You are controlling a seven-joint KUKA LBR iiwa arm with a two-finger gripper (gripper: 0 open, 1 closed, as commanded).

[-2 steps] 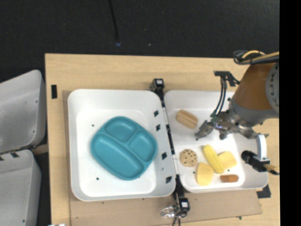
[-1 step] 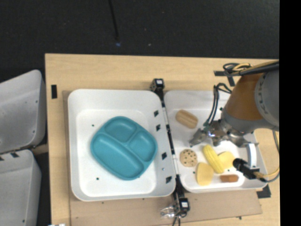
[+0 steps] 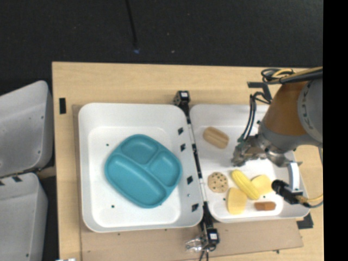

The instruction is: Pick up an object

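Note:
The right bin [image 3: 217, 116] holds a tan bread roll [image 3: 216, 137] near its back left, a chocolate-chip cookie [image 3: 218, 182], a yellow corn cob [image 3: 245, 184], a pale yellow wedge [image 3: 236, 202], a yellow piece [image 3: 262, 184] and a small brown sausage [image 3: 265, 205] along the front. My gripper [image 3: 243, 153] hangs low over the middle of this bin, right of the roll and just behind the corn cob. The wrist hides its fingertips.
The left bin [image 3: 89, 145] carries a teal divided plate [image 3: 143, 169]. A ridge with black clips [image 3: 191, 162] separates the two bins. The arm's orange band [image 3: 284, 113] and cables hang over the right bin's far right side.

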